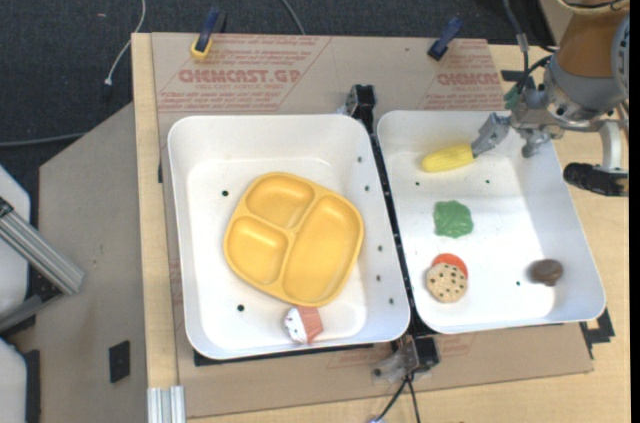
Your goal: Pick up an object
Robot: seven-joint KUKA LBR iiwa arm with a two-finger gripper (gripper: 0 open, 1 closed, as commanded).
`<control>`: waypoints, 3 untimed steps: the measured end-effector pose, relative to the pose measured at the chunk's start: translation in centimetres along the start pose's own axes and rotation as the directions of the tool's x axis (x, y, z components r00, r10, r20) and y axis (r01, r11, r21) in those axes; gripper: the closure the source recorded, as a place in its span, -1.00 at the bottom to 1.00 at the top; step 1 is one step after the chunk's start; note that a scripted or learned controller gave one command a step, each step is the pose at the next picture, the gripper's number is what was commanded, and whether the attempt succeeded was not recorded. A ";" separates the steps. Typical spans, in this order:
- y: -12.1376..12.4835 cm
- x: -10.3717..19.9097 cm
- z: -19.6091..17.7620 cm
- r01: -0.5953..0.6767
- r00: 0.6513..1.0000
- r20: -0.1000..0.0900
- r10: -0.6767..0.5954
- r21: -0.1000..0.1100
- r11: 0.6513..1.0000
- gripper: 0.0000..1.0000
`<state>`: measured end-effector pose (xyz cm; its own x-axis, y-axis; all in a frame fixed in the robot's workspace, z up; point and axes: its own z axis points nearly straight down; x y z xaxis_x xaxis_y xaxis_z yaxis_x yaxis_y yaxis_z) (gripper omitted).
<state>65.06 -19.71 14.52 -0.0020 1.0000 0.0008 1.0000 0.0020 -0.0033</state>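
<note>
Camera view, near to far, by the clock. At 6 o'clock, against the left bin's (190, 161) near wall: small red-and-white piece (301, 324), tipped on its side. Just beyond, mid-bin: yellow divided plate (294, 237), lying flat and bare. In the right bin (575, 241), near edge: cookie (446, 280) at 5 o'clock, brown lump (545, 272) toward 4, well apart, probably scattered to leave room for a grasp. Next back: green blob (452, 218). Farthest, at 2 o'clock: yellow banana-like object (446, 158), lying flat, the likely target. Gripper (510, 133) low at its right end, one grey finger just touching or beside it, tilted inward as if lining up; fingers look apart, nothing held.
</note>
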 end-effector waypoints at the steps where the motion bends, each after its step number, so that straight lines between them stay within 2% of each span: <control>1: 0.1 0.0 -1.3 0.001 1.000 0.001 -0.001 -0.004 1.000 1.00; 3: 0.2 0.0 -10.8 -0.001 1.000 0.003 0.001 -0.010 1.000 1.00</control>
<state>65.34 -19.68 25.33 -0.0013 1.0000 -0.0021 1.0000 0.0013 0.0066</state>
